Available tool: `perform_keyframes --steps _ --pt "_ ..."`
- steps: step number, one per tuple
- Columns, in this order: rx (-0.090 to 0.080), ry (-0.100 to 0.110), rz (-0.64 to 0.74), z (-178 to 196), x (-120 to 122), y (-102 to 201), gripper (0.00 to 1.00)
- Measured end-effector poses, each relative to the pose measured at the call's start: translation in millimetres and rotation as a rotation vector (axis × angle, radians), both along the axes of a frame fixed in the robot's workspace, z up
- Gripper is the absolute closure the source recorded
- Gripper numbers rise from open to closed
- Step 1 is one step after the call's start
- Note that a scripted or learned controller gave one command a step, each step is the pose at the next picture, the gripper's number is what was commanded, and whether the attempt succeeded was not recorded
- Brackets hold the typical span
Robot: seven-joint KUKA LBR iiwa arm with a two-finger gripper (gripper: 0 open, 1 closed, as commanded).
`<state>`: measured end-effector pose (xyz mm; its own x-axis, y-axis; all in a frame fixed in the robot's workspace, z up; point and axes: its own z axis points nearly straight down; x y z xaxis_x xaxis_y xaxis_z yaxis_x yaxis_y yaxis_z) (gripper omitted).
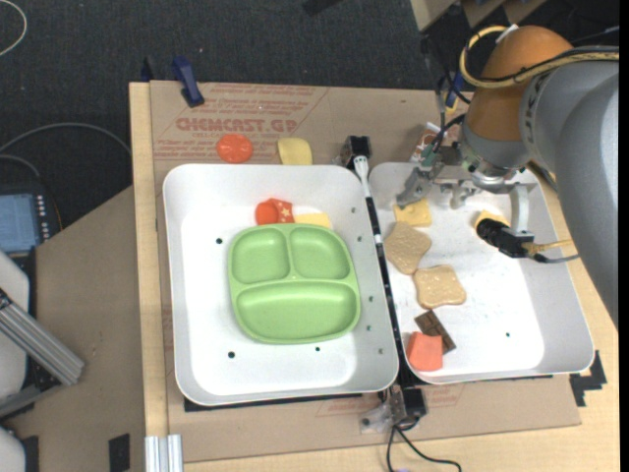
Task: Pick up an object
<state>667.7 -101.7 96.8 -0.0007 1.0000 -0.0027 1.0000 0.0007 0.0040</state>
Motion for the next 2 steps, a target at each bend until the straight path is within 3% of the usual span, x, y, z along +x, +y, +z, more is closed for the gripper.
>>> perform_keyframes --steps 1,2 --pt "0.003 0.007 0.0 -12.4 -7.7 10.1 0.0" --pt "0.002 0.002 0.001 -11.8 -0.7 9.0 0.0"
